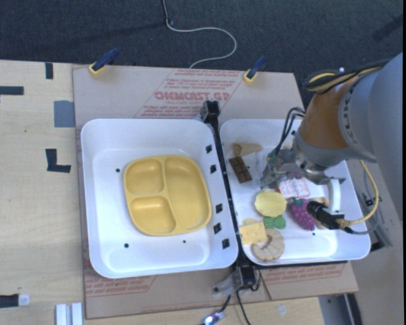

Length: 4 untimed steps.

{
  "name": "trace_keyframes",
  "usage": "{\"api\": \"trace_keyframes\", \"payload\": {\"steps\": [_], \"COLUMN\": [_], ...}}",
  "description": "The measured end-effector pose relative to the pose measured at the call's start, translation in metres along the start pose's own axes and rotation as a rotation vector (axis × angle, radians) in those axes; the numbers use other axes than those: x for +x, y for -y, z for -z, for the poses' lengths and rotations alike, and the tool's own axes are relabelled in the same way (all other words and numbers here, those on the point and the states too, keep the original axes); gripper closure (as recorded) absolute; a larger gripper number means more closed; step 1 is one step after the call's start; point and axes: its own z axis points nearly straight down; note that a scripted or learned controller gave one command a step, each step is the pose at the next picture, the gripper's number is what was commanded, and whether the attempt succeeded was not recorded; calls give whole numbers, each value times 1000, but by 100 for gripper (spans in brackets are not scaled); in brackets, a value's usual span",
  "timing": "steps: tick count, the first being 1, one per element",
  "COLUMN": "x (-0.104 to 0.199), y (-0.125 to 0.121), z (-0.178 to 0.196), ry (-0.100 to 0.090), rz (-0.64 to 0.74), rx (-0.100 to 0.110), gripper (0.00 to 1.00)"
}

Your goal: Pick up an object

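The right bin [345,249] holds several small food-like items: a brown chocolate bar [240,169], a tan wedge [246,149], a yellow round piece [270,203], purple grapes [301,213], a yellow cheese block [252,233], a beige pretzel-like ring [268,247] and a pink-and-white packet [294,187]. My gripper [279,170] hangs low over the middle of this bin, just left of the packet and above the yellow round piece. The wrist hides its fingers.
The left bin [101,181] holds a yellow divided plate [166,194]. A black divider [220,175] runs between the bins. The grey arm with its orange band [325,120] covers the right bin's far right part. Blue-yellow clamps [103,61] hold the cardboard base.
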Motion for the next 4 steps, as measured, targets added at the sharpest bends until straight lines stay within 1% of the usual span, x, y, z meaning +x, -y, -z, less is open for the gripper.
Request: {"api": "trace_keyframes", "payload": {"steps": [1,2,3,4], "x": [-5,-13,-12,17], "y": [8,3,2,33], "z": [51,98,126,130], "ry": [-5,-5,-6,-6], "rz": [-1,0,1,1], "rx": [6,5,7,11], "gripper": [100,100,100,100]}}
